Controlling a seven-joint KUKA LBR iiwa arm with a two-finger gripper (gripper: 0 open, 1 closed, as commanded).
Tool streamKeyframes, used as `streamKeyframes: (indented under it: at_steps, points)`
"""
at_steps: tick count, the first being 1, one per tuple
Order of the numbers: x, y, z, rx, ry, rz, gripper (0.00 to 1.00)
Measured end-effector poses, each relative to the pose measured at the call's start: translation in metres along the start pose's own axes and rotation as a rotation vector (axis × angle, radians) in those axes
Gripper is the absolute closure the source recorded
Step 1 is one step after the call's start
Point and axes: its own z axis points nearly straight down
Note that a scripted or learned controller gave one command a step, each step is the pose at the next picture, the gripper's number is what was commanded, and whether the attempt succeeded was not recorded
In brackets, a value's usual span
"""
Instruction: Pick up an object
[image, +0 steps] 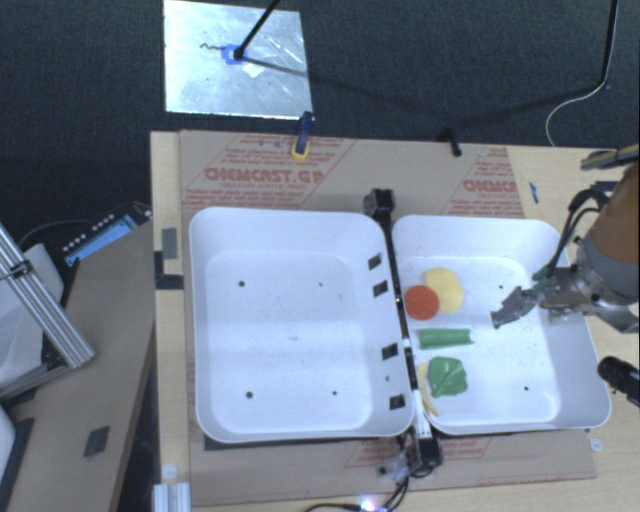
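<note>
The right bin holds several small objects along its left side. A yellow lump lies beside a red-orange round piece. Below them lie a green bar and a green leaf-shaped piece, with a thin yellow strip at the leaf's lower left. My gripper reaches in from the right and hangs over the bin's middle. It is right of the green bar and the yellow lump, apart from both, and nothing shows in it.
The left bin stands beside the right one, with black clips along the shared rim. A shiny metal sheet lies at the back. An aluminium frame stands off the bench's left edge.
</note>
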Motion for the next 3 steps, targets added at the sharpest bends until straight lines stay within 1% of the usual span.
streamKeyframes:
  at_steps: [1, 2, 3]
  points:
    - [0.049, 0.064, 0.136, -0.001, 0.002, -0.003, 0.0]
    - [0.054, 0.134, 0.133, -0.007, -0.001, -0.004, 0.0]
    - [0.053, 0.134, 0.119, -0.009, 0.002, -0.004, 1.0]
